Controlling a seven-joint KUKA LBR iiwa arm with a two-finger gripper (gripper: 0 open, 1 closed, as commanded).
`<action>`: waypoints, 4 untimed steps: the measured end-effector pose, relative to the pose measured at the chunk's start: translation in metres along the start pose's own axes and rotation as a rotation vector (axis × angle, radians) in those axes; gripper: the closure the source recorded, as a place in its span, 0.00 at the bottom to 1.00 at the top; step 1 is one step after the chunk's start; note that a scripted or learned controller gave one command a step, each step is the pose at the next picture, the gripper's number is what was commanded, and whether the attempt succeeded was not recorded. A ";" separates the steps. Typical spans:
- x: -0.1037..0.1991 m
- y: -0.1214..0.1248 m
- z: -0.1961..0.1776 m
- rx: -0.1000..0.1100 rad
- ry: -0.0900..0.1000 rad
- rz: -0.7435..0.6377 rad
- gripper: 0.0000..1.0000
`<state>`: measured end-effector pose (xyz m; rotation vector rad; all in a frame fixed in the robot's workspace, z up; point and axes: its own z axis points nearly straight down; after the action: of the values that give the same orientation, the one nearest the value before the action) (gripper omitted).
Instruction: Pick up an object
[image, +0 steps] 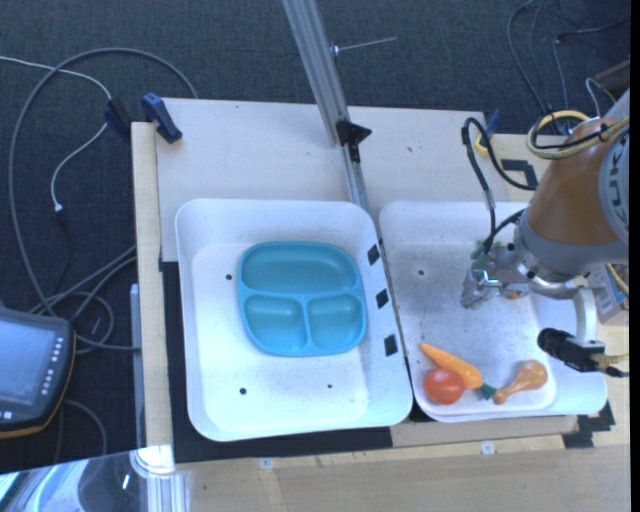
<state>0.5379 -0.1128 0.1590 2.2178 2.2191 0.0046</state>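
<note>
Three toys, carrot (452, 362), tomato (444, 386) and drumstick (525, 379), are clustered at lower right of the right bin (432, 240), below the gripper (480, 287), whose state cannot be told; a neighbour could be nudged, spoiling the grasp.

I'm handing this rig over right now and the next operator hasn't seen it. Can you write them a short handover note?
Gripper: over the right bin, above bare floor in its upper half, nothing between its fingers; whether they are open or shut is unclear.
Objects: carrot, tomato and a tan drumstick-shaped toy lie along the right bin's near edge; carrot and tomato touch or nearly so. A blue divided plate sits in the left bin.
Done: nothing picked up.
Left: descend on one object, grasp, lift.
</note>
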 end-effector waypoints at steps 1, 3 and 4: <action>0.006 -0.002 -0.062 -0.003 0.000 -0.002 1.00; 0.049 0.010 -0.111 0.002 0.002 -0.005 1.00; 0.103 0.026 -0.092 0.008 0.004 -0.006 1.00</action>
<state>0.5636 -0.0096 0.2509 2.2171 2.2312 -0.0001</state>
